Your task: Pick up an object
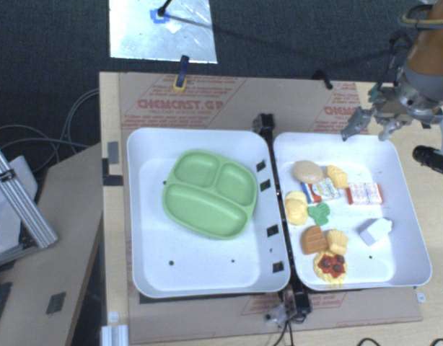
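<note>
The gripper (371, 126) hangs over the far rim of the right bin (413, 215), its two fingers (353, 125) spread apart with nothing between them — open and empty. Just behind the fingers the grey wrist rises into the orange band of the arm (429, 52), which comes in from the right.

Below the fingers and toward the near side, inside the right bin, lies a cluster of toy food. Nearest to the fingertips is a tan bread roll (306, 170), with a yellow piece (338, 176) beside it and a red-and-white packet (364, 193) a little to its right. Farther from the fingers sit a green piece (319, 212), an orange-brown piece (314, 240), a small pizza-like piece (331, 267) and a white block (375, 230).

Well to the left of the fingers, the left bin (146, 265) holds a green divided plate (210, 193) — lying flat, well apart from the gripper.
</note>
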You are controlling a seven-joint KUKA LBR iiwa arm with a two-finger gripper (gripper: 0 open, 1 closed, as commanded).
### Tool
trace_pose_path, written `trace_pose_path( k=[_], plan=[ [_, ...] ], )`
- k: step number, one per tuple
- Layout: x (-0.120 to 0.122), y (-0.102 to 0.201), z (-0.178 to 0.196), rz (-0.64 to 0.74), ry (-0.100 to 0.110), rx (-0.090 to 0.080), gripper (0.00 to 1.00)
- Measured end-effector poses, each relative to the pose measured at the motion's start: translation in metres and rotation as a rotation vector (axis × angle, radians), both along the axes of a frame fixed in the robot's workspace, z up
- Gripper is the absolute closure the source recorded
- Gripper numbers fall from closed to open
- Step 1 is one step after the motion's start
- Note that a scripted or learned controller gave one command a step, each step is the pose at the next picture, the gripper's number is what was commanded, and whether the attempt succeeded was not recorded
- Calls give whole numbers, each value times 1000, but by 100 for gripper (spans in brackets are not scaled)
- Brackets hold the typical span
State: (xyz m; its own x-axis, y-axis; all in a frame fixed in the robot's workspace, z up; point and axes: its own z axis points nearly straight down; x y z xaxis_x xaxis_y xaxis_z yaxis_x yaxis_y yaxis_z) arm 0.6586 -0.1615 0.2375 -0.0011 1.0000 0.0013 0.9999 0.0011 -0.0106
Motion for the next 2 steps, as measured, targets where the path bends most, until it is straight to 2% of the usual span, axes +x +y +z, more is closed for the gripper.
trace_pose_path(
  k=[1, 2],
  plan=[
    [2, 1, 9, 2, -13, -2, 0],
    [-2, -3, -34, 0, -10, -2, 0]
  ],
)
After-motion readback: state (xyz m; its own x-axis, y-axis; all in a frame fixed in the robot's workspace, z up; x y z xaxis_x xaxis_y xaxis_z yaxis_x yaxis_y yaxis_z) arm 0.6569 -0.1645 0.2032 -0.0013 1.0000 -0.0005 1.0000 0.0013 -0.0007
